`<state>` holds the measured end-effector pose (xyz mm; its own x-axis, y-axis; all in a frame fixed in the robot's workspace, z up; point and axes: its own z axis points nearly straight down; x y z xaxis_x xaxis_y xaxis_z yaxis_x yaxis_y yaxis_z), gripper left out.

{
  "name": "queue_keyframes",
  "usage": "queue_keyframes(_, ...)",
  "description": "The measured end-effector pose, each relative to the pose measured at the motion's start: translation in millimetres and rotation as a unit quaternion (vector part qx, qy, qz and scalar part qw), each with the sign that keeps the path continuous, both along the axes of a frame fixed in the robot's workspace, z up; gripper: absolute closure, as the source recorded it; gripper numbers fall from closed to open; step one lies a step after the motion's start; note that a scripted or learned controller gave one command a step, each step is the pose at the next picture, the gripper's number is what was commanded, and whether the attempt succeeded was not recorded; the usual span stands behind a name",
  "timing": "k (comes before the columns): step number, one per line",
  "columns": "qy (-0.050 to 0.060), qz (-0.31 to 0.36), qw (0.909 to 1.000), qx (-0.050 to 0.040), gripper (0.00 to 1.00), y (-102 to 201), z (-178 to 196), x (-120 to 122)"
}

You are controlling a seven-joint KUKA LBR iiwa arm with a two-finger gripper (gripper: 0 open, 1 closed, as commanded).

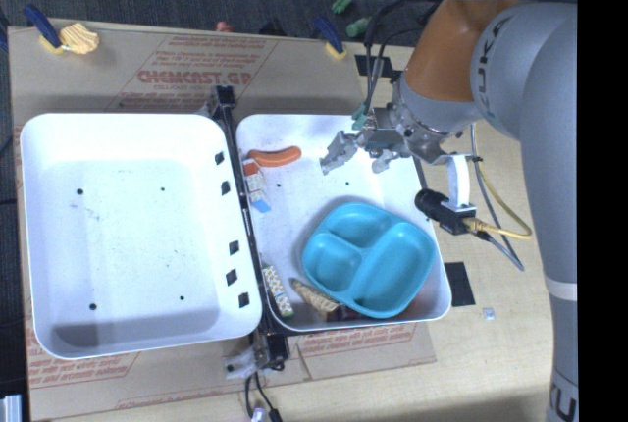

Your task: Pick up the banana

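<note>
The banana (314,295) looks like a tan, brown-spotted piece lying at the front of the right bin (294,128). Its right end is hidden under the blue divided plate (370,258). My gripper (359,153) hangs over the back part of the right bin, well behind the banana and just past the plate's far rim. Its fingers (337,151) are spread open with nothing between them.
An orange sausage (275,156) lies left of the gripper. Small orange and blue bits (255,186) sit by the divider wall, and a speckled strip (275,290) lies beside the banana. The left bin (39,214) adjoins. Blue clamps (330,35) hold the cardboard's back edge.
</note>
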<state>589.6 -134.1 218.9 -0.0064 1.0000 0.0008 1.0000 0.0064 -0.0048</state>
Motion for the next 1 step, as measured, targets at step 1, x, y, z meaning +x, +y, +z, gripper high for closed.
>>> queue_keyframes(1, -0.002, 0.114, 0.9935, -0.0005, 0.00, 36.8, 72.7, -47.5)
